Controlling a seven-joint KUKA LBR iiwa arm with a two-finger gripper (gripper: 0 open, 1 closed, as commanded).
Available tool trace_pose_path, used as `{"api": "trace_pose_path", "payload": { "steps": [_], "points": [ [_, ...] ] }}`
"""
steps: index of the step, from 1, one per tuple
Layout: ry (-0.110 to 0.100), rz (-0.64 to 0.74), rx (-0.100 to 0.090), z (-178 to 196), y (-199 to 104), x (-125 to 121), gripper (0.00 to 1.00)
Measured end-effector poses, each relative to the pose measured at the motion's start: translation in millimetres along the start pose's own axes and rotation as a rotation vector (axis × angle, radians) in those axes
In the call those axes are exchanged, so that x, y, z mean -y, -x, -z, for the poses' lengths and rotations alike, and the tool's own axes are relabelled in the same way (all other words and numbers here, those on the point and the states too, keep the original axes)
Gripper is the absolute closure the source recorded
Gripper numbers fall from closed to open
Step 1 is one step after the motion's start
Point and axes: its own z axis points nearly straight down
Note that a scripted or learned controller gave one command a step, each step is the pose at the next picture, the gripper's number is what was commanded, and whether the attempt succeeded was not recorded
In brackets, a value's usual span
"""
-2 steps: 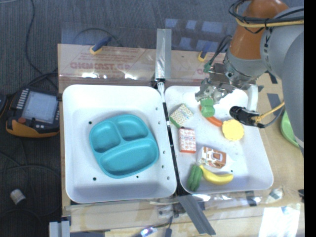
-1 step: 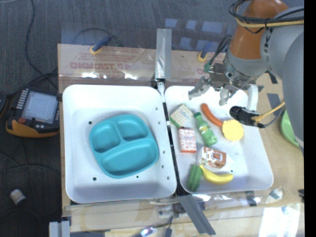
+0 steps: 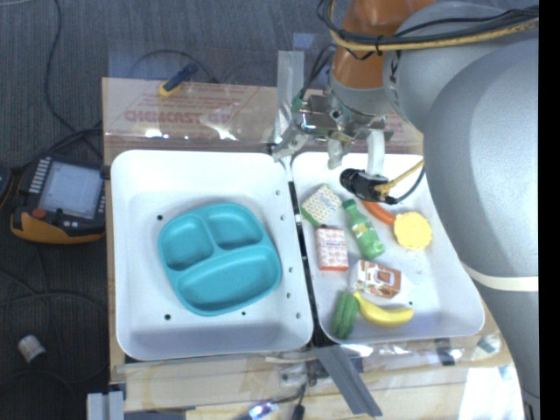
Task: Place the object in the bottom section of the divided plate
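left bin [image 3: 131,234]: divided plate [image 3: 219,256] | right bin [image 3: 455,296]: banana [image 3: 383,311], bottle [image 3: 362,229]

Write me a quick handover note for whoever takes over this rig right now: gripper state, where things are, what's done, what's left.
Gripper: open, holding nothing, hovering over the far edge of the right bin.
Divided plate: in the left bin, all sections bare.
Toy items sit in the right bin: green bottle, carrot, yellow disc, banana, small packets.
Done: nothing placed.
Left: pick an object, carry it to the plate's large bottom section, release.
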Motion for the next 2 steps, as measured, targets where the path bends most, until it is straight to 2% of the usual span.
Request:
{"api": "trace_pose_path", "payload": {
  "steps": [1,2],
  "points": [
    [0.002,0.294,0.001,6,-39,3,0.0],
    [0.0,0.075,-0.002,-32,-58,38,0.0]
  ]
}}
